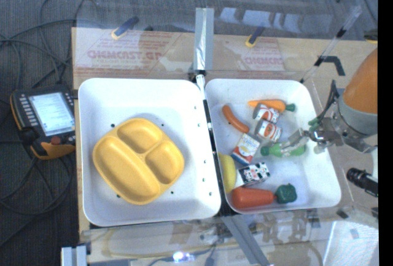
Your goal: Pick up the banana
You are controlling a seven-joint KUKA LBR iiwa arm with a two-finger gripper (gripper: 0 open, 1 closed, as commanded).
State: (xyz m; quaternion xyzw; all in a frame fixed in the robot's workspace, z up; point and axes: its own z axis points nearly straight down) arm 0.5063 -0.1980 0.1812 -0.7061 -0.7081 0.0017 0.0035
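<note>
Right bin: mixed toy food. Banana, yellow, lies at the bin's left wall, near half, partly tucked under a small black-and-white carton at its right side; its long axis runs roughly near-to-far, along the wall. Just nearer than it sits a large red-orange pepper with a green cap, its left end close to the banana's near end. Farther up: a sausage, a carrot, two small cans, a juice box. A green item lies mid-bin, toward the right. Left bin: one yellow divided tray. Gripper: over the right part of the right bin, beside the green item; whether it is spread or closed cannot be told, and nothing can be made out in it. Key relation: the banana lies well to the left of the gripper and somewhat nearer, across most of the bin, with the green item and carton on the way between. Judgement: task at approach stage; the banana is not yet reached. A grasp would likely need to close across the banana's short width, from left to right, though the wall and the overlapping carton crowd both sides.
</note>
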